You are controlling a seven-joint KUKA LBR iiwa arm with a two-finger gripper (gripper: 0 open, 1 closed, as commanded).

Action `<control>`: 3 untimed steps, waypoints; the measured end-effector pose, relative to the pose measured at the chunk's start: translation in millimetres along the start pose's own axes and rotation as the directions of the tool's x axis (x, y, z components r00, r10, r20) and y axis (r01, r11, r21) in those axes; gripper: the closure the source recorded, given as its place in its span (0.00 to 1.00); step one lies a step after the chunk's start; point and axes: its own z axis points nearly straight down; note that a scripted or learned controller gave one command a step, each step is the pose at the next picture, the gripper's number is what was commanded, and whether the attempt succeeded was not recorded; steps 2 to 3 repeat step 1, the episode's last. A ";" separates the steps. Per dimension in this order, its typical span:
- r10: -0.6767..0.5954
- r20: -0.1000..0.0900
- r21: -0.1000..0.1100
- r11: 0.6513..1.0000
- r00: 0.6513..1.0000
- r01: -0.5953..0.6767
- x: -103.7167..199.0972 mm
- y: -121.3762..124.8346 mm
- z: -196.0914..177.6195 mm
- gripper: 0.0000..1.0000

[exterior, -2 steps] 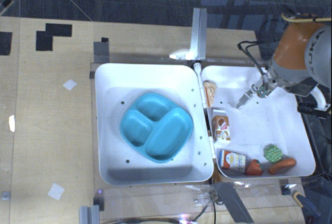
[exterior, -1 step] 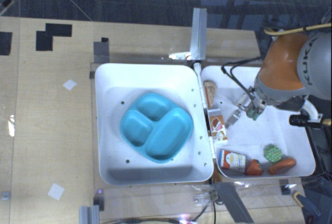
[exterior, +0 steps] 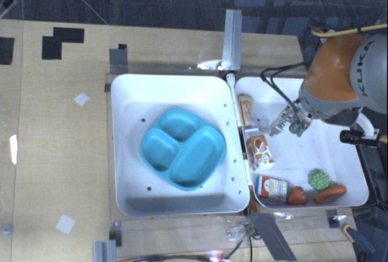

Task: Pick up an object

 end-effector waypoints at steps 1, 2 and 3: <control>0.212 -0.012 0.009 0.977 0.977 -0.212 25.6 105.5 -83.8 1.00; 0.212 -0.012 0.009 0.977 0.977 -0.212 25.6 105.5 -83.8 1.00; 0.212 -0.012 0.009 0.977 0.977 -0.212 25.6 105.5 -83.8 1.00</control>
